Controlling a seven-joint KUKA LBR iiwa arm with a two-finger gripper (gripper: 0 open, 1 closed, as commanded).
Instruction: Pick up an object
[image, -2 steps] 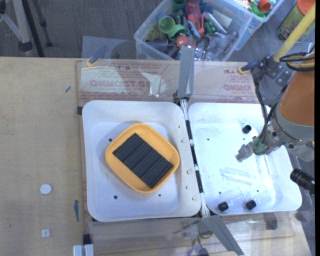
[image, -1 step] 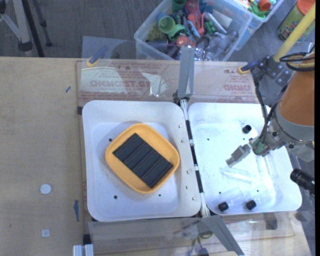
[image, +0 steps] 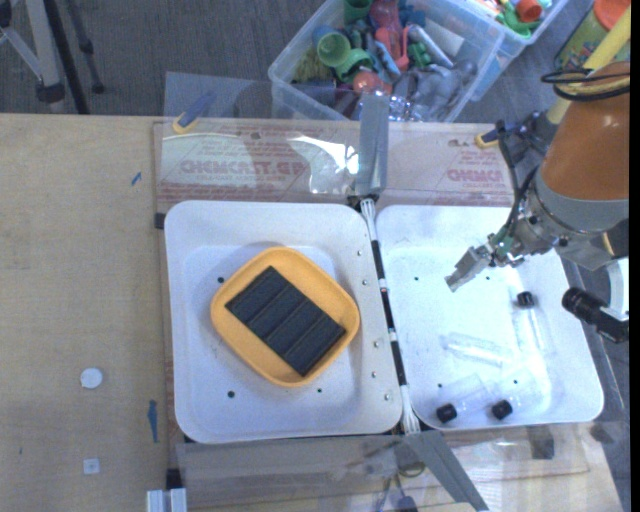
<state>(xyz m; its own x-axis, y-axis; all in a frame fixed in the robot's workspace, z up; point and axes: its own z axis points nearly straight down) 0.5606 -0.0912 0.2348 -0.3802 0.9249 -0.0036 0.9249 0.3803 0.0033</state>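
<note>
A yellow-orange square tray with a black ribbed insert (image: 285, 315) lies tilted in the left bin (image: 190, 400). In the right bin (image: 420, 235) lie several clear plastic pieces with black caps: one (image: 524, 299) at the right, two (image: 447, 411) (image: 501, 408) near the front edge, and a clear tube (image: 475, 348) between them. My gripper (image: 464, 271) hangs over the right bin's middle, pointing down and left, above and left of the clear pieces. Nothing shows in it.
A metal divider (image: 385, 300) runs between the two bins. Behind them stand a cardboard strip (image: 250, 165) and a clear tub of colourful toys (image: 400, 50). The wooden bench (image: 70, 300) extends to the left. The arm's orange band (image: 595, 140) looms over the right bin's far right.
</note>
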